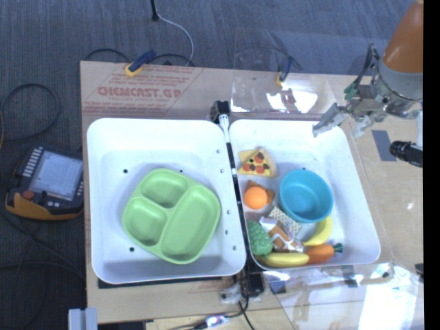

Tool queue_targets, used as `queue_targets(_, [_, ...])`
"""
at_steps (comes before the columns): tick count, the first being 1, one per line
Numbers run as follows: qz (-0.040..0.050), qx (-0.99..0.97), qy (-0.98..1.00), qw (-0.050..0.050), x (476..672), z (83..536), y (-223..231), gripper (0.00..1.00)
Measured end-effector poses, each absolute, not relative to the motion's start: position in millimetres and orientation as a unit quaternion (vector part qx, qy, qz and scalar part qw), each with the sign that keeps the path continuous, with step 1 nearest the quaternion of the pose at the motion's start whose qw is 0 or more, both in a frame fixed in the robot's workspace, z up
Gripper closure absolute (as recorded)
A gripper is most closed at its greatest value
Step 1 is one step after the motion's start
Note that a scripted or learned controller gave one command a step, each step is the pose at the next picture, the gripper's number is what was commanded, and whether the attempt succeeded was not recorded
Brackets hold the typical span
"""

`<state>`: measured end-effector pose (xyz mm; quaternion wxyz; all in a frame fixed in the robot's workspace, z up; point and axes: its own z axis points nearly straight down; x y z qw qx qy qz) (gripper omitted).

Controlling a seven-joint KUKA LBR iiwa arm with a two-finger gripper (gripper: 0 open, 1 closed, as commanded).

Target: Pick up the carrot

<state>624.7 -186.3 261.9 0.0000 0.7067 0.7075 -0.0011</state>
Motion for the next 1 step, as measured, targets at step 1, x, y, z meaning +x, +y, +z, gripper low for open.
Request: queue_targets(1, [-0.0031, 0.679, 0.734, -0.005, 586.0, 178.0, -117.2, 0.00])
